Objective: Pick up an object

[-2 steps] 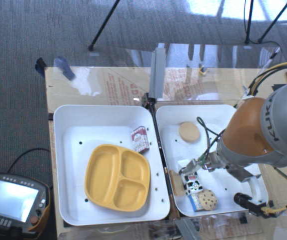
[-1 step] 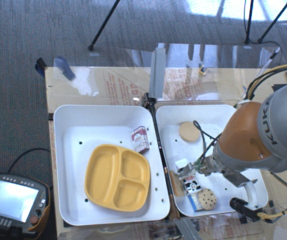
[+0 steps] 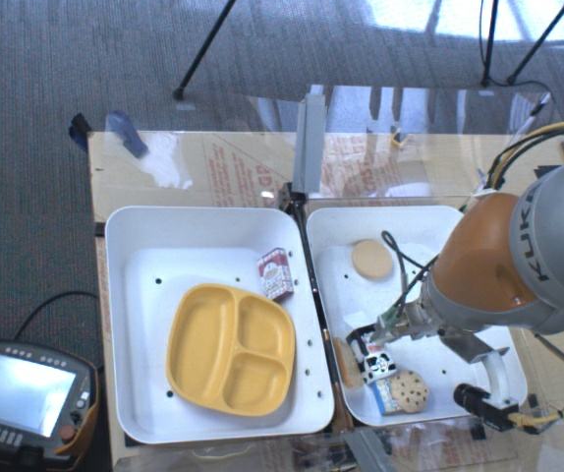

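Bins are sitting side by side on the bench (image 3: 213,170), and we are looking down on them at a slant. In the left bin (image 3: 115,264) we are seeing a yellow divided plate (image 3: 231,347) lying flat across the middle, with a small red-and-white packet (image 3: 276,273) just beside its upper right corner, close to the bin's right wall.

In the right bin (image 3: 429,212) the arm (image 3: 488,264) is reaching in from the right, its orange band hanging over the middle of the bin. The gripper (image 3: 359,342) is pointing down at the bin's lower left part. We cannot tell how far it is open, and we are not seeing anything held in it.

Just below the gripper a small black-and-white carton (image 3: 378,366) is lying on the bin floor; whether the two are touching we cannot tell. A chocolate-chip cookie (image 3: 410,391) is resting just right of and below the carton, near the front wall. A thin brown stick-shaped thing (image 3: 346,362) is lying along the bin's left wall, just left of the gripper. A round tan disc (image 3: 371,260) is lying well apart from these, towards the back of the bin.

Off the bench, at lower left, a teach pendant (image 3: 27,396) is showing a lit screen
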You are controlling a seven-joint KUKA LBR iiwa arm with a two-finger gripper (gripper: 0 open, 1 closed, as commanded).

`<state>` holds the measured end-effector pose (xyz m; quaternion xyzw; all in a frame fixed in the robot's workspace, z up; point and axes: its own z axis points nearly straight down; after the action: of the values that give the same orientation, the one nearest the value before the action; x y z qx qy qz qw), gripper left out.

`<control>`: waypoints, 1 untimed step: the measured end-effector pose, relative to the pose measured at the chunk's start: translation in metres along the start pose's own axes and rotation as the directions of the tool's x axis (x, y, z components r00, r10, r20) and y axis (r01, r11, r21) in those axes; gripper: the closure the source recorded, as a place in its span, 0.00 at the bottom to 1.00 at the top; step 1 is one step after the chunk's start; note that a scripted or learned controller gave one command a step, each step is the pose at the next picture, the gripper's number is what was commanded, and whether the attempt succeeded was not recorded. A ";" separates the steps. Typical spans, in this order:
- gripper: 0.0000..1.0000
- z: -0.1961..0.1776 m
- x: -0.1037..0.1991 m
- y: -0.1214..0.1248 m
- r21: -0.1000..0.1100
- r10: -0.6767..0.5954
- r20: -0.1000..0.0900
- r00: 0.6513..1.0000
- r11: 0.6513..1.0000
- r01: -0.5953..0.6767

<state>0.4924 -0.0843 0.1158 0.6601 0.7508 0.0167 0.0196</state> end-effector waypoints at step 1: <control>1.00 0.010 -0.013 -0.005 0.008 0.403 0.004 0.915 0.915 -0.404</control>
<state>0.4900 -0.0980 0.1055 0.8008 0.5986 0.0162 0.0138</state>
